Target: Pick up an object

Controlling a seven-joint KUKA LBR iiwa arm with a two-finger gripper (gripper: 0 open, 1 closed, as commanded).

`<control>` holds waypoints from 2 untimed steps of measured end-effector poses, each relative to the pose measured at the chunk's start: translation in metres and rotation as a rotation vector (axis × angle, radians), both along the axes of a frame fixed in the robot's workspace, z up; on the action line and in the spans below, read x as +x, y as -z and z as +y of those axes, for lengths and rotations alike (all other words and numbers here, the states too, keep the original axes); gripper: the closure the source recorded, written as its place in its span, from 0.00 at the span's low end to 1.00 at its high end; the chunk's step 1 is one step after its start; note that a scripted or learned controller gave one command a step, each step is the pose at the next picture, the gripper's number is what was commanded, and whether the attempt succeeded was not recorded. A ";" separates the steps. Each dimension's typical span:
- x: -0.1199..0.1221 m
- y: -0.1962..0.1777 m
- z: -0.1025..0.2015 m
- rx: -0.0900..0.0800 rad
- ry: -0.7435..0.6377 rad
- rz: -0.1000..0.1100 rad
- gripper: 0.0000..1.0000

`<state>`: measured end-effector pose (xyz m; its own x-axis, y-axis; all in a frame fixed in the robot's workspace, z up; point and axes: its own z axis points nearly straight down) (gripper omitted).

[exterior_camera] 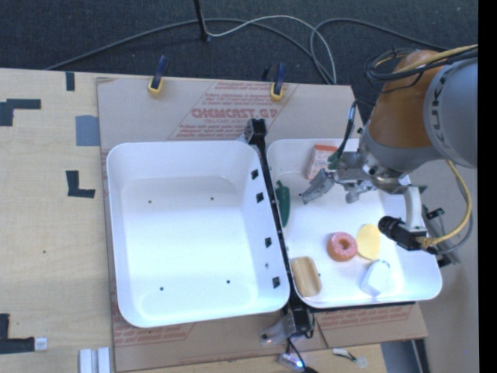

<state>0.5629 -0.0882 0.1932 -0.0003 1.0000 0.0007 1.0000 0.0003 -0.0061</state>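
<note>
pincer: fingers spread, holding nothing | pink ring: just below it, right bin

Wooden bench, cardboard sheet, two white bins

You are looking down on a pale wooden desk with a cardboard sheet clamped on top; dark carpet lies behind, crossed by cables.

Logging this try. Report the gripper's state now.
Gripper: open, holding nothing, above the right bin.
</note>
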 end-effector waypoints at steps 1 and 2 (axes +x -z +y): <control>0.001 -0.003 0.000 0.000 0.000 -0.006 0.00; -0.002 0.055 -0.009 0.000 0.001 0.000 0.00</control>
